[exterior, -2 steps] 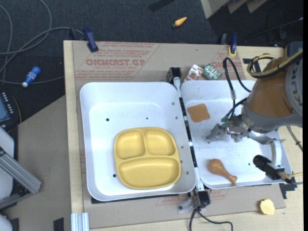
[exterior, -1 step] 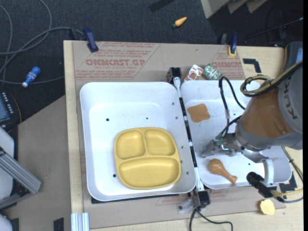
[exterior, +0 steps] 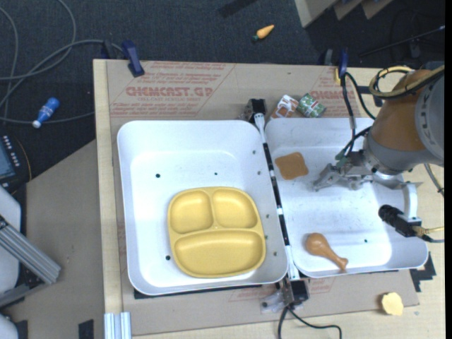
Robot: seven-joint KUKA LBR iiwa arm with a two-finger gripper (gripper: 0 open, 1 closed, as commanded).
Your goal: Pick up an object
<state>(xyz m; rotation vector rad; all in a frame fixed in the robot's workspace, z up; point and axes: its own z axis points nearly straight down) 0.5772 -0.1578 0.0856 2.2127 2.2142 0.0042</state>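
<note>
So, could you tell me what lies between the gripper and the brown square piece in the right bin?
Nothing: in the camera view, bare white bin floor separates the gripper from the brown square piece.

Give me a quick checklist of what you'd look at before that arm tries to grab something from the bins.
1. A graspable target in the right bin: ok, a brown flat piece and a toy drumstick lie there.
2. Gripper near a target: ok, it sits just right of the brown flat piece.
3. Jaws open or shut: cannot tell.
4. Anything held already: cannot tell.
5. Targets apart from each other: ok, the two lie well separated.
6. Yellow divided plate out of the way: ok, it lies in the left bin.
</note>
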